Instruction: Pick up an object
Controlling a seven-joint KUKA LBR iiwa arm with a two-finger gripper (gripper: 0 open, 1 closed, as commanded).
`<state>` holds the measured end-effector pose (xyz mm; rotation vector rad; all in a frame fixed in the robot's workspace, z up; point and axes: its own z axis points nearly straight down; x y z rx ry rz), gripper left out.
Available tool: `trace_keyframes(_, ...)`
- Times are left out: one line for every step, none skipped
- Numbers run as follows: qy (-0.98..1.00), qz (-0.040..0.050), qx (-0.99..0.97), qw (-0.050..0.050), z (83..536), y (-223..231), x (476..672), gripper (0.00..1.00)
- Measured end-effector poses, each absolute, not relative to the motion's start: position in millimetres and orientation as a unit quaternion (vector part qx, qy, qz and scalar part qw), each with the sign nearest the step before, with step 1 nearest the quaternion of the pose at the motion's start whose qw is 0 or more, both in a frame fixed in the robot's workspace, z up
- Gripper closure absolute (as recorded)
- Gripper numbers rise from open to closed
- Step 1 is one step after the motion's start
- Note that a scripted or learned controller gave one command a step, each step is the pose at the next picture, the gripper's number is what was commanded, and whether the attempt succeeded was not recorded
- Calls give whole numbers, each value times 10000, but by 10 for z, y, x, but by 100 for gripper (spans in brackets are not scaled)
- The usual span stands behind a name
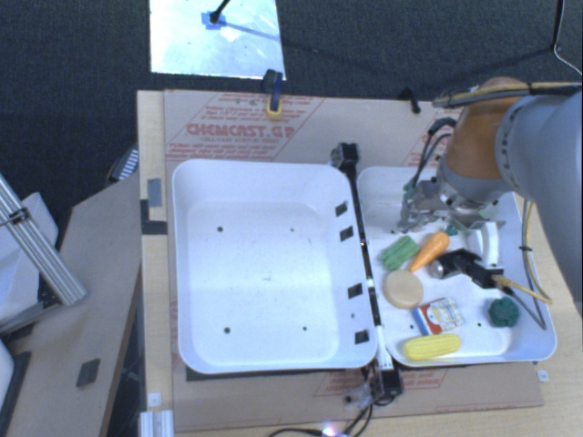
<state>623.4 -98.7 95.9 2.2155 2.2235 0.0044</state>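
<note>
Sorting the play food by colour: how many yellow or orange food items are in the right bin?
2: an orange carrot near the bin's middle, just below the gripper, and a yellow corn cob by the near edge. The arm may hide others.

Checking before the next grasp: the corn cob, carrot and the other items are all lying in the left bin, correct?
Not quite: the camera view shows the corn cob, carrot and the other items lying in the right bin, not the left bin.

Bench (228, 121) with reflective sheet (216, 25)
</note>
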Motion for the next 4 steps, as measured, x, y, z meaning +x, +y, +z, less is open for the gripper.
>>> trace_keyframes(7094,24,7048,24,850,-850,6713,100)
trace_keyframes(7119,51,7023,25,1916,407,6703,100)
trace_keyframes(7113,20,7028,-3,1769,1273,6683,100)
trace_keyframes(7098,19,7044,1,1795,1843,6686,100)
